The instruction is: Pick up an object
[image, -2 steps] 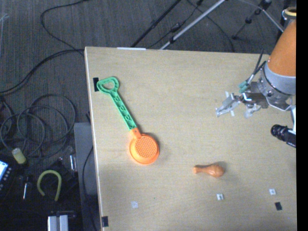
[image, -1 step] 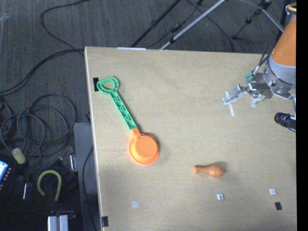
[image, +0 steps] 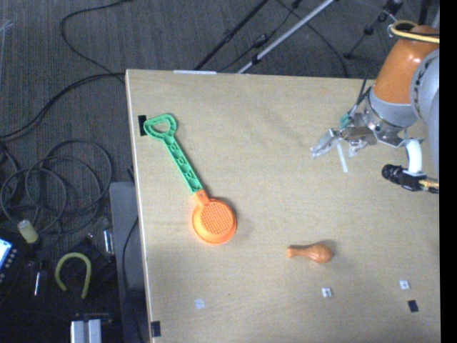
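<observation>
1. Hovering above the bench surface (image: 285,120), up and to the right of the orange pear-shaped piece (image: 312,252), with the gripper (image: 334,148) hanging from the grey arm (image: 403,84) that enters from the right.
2. Fingers (image: 321,147) spread apart, pale and thin, with nothing between them; probably kept wide so as to close around something on descent.
3. Lying flat well below the gripper: the pear-shaped piece, narrow end pointing left, apart from everything else, hence an easy candidate.
4. Resting further left of that piece: a strainer toy (image: 193,188) with an orange round head and a green handle running up and left, flat on the surface, its head roughly level with the pear-shaped piece.
5. Scattered just below and to the right of the pear-shaped piece: a few small dark and pale markers (image: 326,291).
6. Judged as early: no object lifted yet, approach not yet made.
</observation>
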Robot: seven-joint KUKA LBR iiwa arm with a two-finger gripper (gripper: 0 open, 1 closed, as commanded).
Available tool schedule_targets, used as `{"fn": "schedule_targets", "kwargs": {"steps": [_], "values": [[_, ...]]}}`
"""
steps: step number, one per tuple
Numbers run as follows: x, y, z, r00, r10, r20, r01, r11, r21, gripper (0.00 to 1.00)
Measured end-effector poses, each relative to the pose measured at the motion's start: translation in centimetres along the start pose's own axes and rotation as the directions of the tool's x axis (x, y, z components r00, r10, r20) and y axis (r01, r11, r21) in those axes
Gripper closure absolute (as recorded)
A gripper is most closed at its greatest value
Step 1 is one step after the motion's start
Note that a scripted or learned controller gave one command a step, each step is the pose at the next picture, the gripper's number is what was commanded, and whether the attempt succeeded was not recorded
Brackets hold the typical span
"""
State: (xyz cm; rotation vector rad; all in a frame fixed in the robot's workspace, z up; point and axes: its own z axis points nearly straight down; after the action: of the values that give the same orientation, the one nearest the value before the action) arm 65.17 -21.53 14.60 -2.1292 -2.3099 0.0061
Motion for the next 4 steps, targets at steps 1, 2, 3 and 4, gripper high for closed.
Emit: {"fn": "schedule_targets", "kwargs": {"steps": [1,2,3,4], "values": [[0.9,1.8,6.2,0.981,-0.194,0.000,0.194,0.981,-0.002,0.00],[4.0,2.1,6.1,0.876,-0.483,0.000,0.483,0.876,-0.005,0.00],[1.9,1.8,6.2,0.991,-0.132,-0.001,0.132,0.991,-0.004,0.00],[7.3,2.3,6.2,0.892,-0.453,-0.001,0.453,0.892,-0.005,0.00]]}}
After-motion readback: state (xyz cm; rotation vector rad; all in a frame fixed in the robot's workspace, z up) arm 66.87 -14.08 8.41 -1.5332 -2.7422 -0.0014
